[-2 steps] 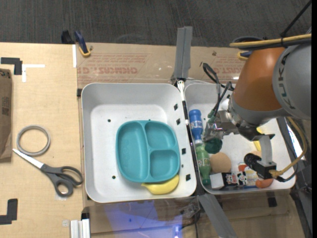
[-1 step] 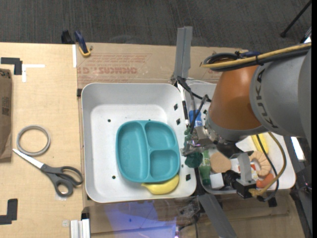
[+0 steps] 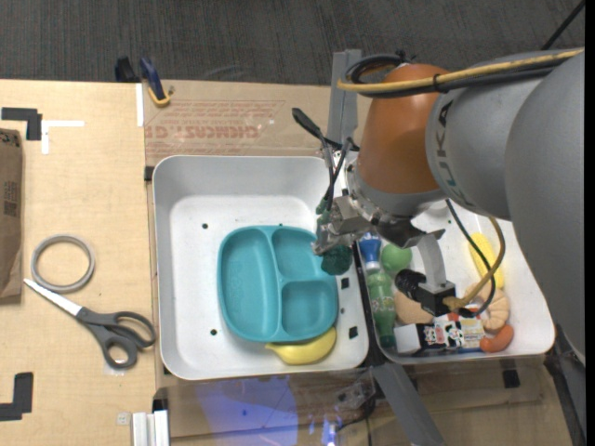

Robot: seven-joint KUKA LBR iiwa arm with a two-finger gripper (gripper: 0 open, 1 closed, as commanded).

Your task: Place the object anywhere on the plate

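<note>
A teal divided plate (image 3: 274, 282) lies in the left white bin (image 3: 186, 203). My gripper (image 3: 328, 238) hangs over the plate's right rim, close to the wall between the two bins. A small dark green object (image 3: 336, 261) sits right under the gripper tip, at the plate's right edge; whether it is gripped or just resting there is unclear. A yellow banana-shaped object (image 3: 305, 349) lies against the plate's near edge. The grey arm with its orange band (image 3: 400, 128) covers much of the right bin.
The right bin (image 3: 535, 328) holds several items: a green bottle (image 3: 379, 291), a green ball (image 3: 396, 256), a yellow piece (image 3: 483, 258), an orange piece (image 3: 498, 337). Scissors (image 3: 102, 323) and a tape roll (image 3: 63, 260) lie on the bench to the left.
</note>
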